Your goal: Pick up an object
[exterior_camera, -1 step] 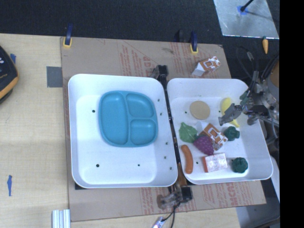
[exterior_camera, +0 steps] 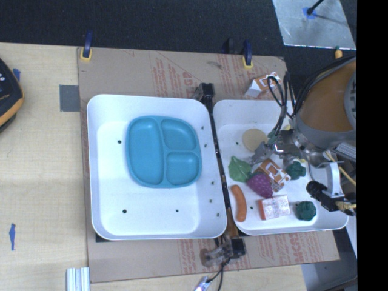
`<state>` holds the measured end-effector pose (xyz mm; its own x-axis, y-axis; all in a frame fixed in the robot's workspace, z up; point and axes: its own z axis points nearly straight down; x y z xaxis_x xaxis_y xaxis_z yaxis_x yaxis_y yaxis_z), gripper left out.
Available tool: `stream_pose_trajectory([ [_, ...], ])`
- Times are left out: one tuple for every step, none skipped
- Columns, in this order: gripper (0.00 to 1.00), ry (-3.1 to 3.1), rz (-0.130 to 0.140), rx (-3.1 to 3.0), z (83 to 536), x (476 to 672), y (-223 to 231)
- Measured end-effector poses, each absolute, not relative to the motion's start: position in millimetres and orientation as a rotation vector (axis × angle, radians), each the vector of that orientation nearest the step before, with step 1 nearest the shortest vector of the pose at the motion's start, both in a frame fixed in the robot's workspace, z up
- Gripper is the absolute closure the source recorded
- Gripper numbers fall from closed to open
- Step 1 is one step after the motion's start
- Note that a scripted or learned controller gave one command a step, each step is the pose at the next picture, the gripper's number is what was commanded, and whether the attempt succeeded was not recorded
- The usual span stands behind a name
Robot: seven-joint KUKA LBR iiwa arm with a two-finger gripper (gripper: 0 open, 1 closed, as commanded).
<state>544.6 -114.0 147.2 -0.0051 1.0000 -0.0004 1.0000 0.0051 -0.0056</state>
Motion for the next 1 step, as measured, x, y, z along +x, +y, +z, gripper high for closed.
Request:
stream_pose_trajectory([
  [0.0, -2.243, -0.012, -2.231, 108.6, 518.3, -110.4],
])
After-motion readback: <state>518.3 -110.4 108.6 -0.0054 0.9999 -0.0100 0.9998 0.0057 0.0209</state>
